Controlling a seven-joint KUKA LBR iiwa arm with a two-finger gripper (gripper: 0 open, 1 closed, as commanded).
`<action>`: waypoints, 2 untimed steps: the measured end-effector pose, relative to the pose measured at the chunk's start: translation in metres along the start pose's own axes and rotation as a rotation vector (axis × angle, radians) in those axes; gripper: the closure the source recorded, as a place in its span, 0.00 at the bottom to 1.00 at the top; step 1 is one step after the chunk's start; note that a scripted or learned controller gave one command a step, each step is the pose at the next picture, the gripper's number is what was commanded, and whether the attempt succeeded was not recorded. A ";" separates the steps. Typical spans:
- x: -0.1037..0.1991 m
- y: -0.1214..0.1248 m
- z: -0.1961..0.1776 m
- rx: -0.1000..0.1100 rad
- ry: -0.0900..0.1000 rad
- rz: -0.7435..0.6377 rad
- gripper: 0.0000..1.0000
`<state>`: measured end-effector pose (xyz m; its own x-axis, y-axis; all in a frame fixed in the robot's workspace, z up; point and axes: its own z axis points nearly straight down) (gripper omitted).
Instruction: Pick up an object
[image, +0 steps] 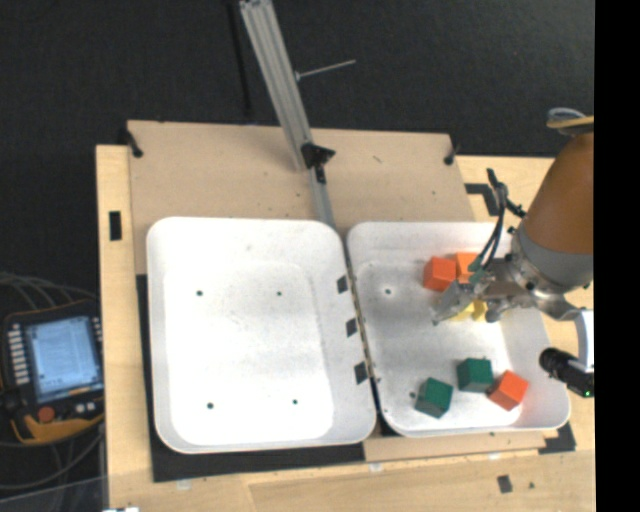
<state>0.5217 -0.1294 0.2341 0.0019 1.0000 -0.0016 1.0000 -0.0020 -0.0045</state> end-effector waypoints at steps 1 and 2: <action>0.006 0.002 0.045 0.000 0.001 0.001 0.00; 0.012 -0.004 0.103 0.001 0.001 0.000 0.00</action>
<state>0.5171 -0.1177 0.1312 0.0018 1.0000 -0.0010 1.0000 -0.0018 -0.0052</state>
